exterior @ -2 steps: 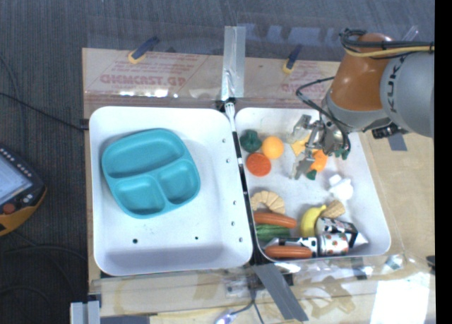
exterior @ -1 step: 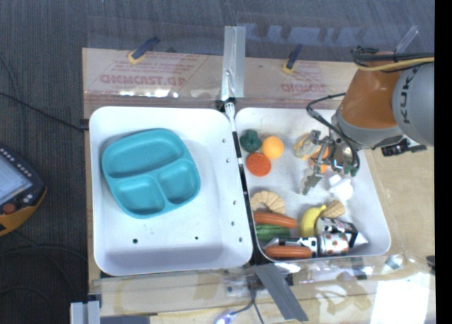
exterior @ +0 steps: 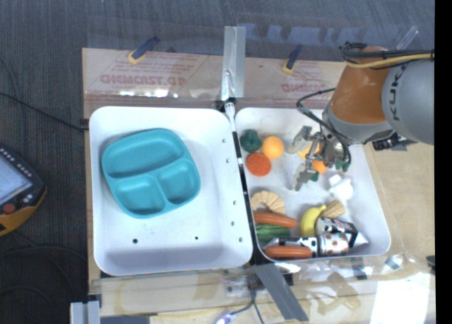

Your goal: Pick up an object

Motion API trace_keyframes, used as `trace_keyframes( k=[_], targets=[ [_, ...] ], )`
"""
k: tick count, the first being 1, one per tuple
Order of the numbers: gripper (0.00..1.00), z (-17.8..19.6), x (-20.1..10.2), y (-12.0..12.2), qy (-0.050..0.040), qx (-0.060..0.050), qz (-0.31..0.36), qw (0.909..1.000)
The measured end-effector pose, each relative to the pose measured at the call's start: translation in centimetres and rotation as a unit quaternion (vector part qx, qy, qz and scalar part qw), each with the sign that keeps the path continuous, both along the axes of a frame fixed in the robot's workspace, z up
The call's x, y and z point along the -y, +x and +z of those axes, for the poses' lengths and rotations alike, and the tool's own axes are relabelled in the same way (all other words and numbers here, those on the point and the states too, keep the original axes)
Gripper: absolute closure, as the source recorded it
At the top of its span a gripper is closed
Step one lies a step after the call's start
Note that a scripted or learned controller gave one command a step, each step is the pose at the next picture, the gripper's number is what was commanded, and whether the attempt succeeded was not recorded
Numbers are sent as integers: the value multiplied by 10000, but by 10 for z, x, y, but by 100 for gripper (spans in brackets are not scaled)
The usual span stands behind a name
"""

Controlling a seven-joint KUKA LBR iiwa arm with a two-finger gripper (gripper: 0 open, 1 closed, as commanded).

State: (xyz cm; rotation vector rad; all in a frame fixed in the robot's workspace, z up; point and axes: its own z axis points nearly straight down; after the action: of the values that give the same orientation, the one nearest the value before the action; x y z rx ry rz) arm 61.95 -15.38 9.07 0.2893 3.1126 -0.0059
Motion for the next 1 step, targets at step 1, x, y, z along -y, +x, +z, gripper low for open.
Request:
trace_keyframes(
  k=[1],
  targets=[
    [100, 12, 0, 2, -11, 33, 3, 10000]
  ],
)
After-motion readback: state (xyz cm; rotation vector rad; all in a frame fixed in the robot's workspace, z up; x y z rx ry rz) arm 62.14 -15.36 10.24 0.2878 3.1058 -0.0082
